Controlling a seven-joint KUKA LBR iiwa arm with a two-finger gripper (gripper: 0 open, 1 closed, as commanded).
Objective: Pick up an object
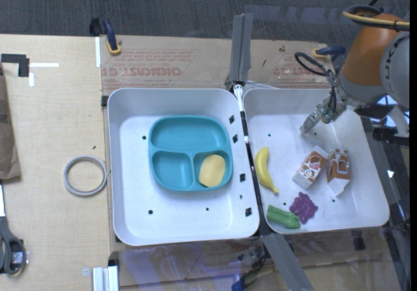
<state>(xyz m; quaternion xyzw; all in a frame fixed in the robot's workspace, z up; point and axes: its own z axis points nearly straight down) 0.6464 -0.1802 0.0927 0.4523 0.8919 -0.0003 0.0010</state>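
Pale wood forms the bench, on which two shallow white bins are set side by side, a left bin and a right bin. Inside the left bin a teal divided plate is seen, with a yellow lemon-like piece resting in its compartment at about 4 o'clock. In the right bin, a banana lies near the 9 o'clock wall, two small snack cartons are grouped just beside each other near the middle, and a purple grape bunch is placed touching or nearly touching a green pepper-like piece toward 6 o'clock. The hand is poised over bare bin floor at about 12 o'clock of the cartons, and nothing is seen between its fingers; whether they are apart or together cannot be told at this size. A target is judged not yet reached. For a sound grasp, the hand should be carried toward 6 o'clock onto the nearer carton, lowered squarely, and closed across its narrow sides, so that the neighbouring carton is not nudged.
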